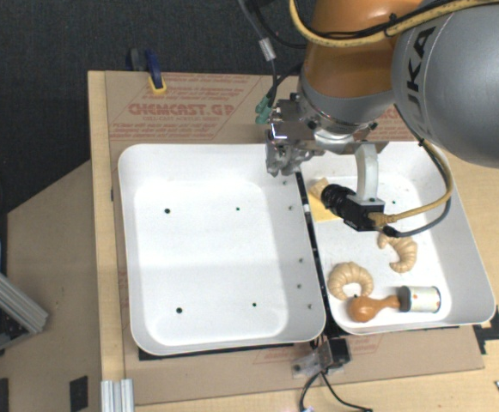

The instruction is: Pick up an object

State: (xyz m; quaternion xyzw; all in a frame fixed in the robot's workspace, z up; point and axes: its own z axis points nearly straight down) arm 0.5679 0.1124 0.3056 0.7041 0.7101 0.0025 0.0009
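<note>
My gripper (283, 154) hangs under the orange wrist band, over the far end of the divider between the two bins. Several objects lie in the right bin (468, 264). A flat yellow piece (321, 202) lies just right of the gripper, partly hidden by a black plug. Further forward are a small tan curled piece (400, 251), a larger tan curled piece (350, 277), and an orange-brown knob joined to a white cylinder (395, 302). The arm's body hides the bin's far part.
The left bin (137, 230) shows bare white floor with small dark dots. A black plug (349, 207) on a yellow cable hangs from the arm over the right bin. A blue and yellow clamp (154, 69) sits at the board's far edge.
</note>
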